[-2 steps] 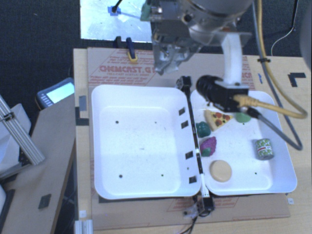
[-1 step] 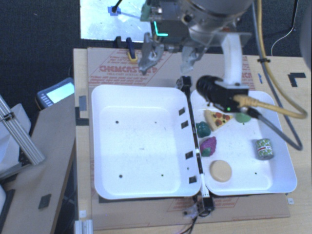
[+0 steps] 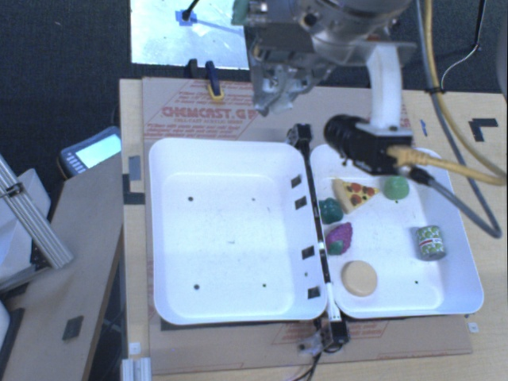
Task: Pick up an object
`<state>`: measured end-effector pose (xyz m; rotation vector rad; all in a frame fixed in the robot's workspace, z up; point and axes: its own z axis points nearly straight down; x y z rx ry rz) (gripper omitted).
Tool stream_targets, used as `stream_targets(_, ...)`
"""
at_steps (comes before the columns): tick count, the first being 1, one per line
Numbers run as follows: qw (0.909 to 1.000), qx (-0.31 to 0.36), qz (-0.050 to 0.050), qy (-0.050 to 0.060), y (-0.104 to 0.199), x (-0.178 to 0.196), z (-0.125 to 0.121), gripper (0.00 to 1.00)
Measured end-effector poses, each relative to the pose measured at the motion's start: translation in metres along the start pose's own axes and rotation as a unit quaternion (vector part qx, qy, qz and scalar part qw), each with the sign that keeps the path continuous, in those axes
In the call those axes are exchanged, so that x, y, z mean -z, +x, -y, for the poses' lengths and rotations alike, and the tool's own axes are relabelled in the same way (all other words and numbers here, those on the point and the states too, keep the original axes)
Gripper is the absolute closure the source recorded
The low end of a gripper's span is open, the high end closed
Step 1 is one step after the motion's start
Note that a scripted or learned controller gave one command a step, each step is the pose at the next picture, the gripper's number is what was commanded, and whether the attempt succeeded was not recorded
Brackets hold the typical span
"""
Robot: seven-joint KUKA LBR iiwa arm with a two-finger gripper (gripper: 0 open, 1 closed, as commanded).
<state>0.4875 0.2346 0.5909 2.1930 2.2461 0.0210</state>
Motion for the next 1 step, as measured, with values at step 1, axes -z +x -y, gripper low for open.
stream_targets(1,1.0000,0.001,0.000,0.000,0.0000,-0.0004,0.0000,0.00)
